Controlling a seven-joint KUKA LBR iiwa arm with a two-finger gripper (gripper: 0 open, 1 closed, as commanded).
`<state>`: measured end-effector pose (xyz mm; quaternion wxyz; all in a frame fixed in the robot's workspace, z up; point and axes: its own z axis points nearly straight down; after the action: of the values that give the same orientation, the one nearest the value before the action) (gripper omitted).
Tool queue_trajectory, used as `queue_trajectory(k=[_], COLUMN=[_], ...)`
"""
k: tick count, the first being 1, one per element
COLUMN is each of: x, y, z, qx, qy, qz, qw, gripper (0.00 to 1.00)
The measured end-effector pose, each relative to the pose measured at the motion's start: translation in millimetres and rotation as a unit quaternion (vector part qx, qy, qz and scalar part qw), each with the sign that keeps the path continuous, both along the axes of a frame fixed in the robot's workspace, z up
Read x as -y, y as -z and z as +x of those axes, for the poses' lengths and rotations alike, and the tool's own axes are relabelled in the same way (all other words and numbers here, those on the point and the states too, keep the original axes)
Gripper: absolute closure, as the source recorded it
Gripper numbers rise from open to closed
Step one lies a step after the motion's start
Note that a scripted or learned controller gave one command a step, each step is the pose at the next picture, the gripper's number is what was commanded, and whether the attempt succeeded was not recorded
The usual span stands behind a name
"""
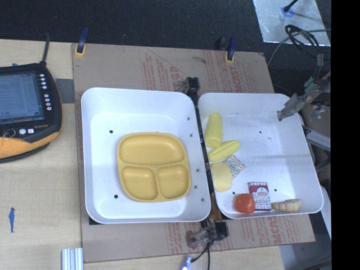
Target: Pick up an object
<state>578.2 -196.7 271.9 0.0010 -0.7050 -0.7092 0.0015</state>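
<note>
Nearest the camera, at the front edge of the cardboard sheet (169, 61) that covers the table (34, 207), a small clamp fitting (205, 235) sits below the seam between the two white bins. Taking the right bin (281, 151) as landmark: along its front wall lie a red tomato (244, 203), a small red-and-white box (259, 196) touching it, and a pale bread-like piece (287, 205) just beyond the box. Against its left wall stand a yellow banana-like piece (214, 129), a corn cob (224, 149) lying slantwise below it, a small patterned packet (235, 163) and a pale yellow lump (221, 176). Left of the right bin, touching it along the seam, the left bin (101, 111) carries a yellow divided tray (153, 166). Further left of that, a teach pendant (25, 108) with a lit screen rests on the table.

Over the right bin's far right corner, the pincer (286, 111) reaches in low from the edge, tilted toward the bin's inside, well apart from all the objects. Whether it is spread or pressed together cannot be told; nothing is seen in it.
</note>
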Motion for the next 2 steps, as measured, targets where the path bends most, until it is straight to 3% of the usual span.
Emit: queue_trajectory(k=[1,2], x=[-61.0,-81.5], y=[144.2,179.7], z=[-26.2,35.5], qx=[-0.002,-0.006], qy=[-0.001,0.002], qz=[0.0005,-0.0059], qw=[1.0000,1.0000], gripper=[0.00,0.00])
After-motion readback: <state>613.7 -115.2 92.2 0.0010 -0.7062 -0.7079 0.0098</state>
